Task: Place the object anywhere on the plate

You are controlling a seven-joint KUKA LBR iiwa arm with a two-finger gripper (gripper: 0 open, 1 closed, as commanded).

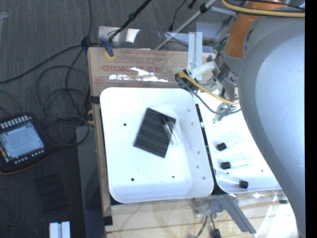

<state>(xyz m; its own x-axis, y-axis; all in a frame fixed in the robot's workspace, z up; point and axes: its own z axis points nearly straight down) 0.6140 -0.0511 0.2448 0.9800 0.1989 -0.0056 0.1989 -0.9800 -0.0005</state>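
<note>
White plastic makes up the two shallow bins on the table [99, 78]: a left bin [119, 182] and a right bin [257, 182], set side by side and touching along their inner rims. One dark, ribbed rectangular plate [152, 133] lies tilted near the middle of the left bin. One clear tube [171, 131], the object, rests on the plate's right edge, partly over the dark surface and partly over the white floor beside it. In the right bin lie three more clear tubes with black caps: one upper [221, 146], one middle [233, 164], and one nearest the front rim [237, 183].

One grey arm [282, 98] with an orange band [242, 26] reaches in from the right and covers much of the right bin. Its hand [220, 90] sits above the back left corner of the right bin, among yellow and white cables. The tube on the plate lies well apart from the hand, to the left of it and toward the front, across the divide between the bins. Whether the hand is spread or pressed together cannot be told from this angle, and nothing is visibly held by it.

One black pendant [20, 142] with a screen lies on the floor to the left.
</note>
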